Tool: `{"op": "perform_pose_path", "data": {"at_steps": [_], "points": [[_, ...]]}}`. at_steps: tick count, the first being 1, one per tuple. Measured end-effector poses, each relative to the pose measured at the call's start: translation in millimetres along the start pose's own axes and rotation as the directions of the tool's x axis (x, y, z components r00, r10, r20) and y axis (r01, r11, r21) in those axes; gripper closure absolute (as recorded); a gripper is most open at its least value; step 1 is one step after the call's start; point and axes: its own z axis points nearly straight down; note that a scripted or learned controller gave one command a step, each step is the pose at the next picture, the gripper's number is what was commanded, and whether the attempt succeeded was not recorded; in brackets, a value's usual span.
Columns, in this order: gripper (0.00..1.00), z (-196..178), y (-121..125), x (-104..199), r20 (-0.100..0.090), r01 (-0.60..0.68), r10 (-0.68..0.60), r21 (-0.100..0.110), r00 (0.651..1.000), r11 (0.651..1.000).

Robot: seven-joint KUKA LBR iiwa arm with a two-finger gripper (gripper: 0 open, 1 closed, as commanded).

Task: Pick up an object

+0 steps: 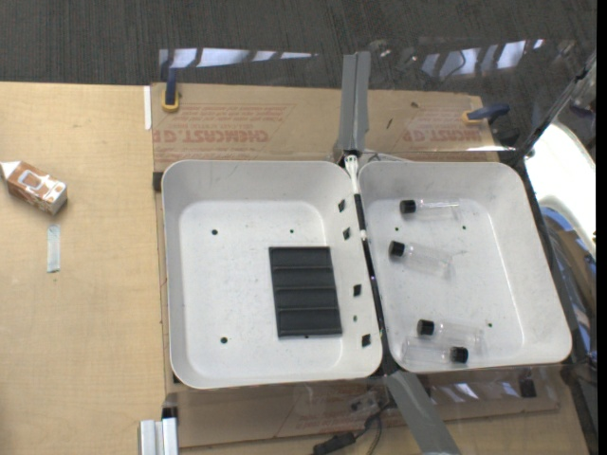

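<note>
Nearest the camera, a clear vial [446, 354] with a black cap is seen lying on its side by the front wall of the right bin [548, 287]. Just behind it, a second capped vial [438, 330] is spotted, also on its side, close to the first; whether the two touch cannot be told. Over in the left bin [172, 282], a black ribbed block [305, 292] is found lying flat near the middle of the floor, its long side running front to back, well apart from every wall.

Farther back in the right bin, a third vial [417, 256] is picked out lying at a slant, cap toward the dividing wall. Beyond that, a fourth vial [429, 207] is seen lying crosswise near the rear wall.

Out on the wooden counter [76, 349], left of the bins, a small grey strip [53, 250] is noted, and behind it a small printed carton [36, 188]. At the back, printed cardboard [237, 126] is seen under the bins.

Whether the end effector is open or closed cannot be told.
</note>
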Motion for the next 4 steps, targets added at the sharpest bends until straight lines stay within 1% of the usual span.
{"op": "perform_pose_path", "data": {"at_steps": [1,2,3,4], "points": [[1.0,-3.3,2.5,-3.3,0.006,0.08,-0.08,-0.001,0.997,0.997],[1.0,-2.9,2.2,-3.1,0.006,0.163,-0.163,0.0,0.987,0.987],[1.0,-2.5,-1.4,3.1,0.004,0.245,-0.245,-0.001,0.969,0.969],[1.0,-3.2,2.2,-2.6,0.007,0.345,-0.345,0.0,0.938,0.939]]}}
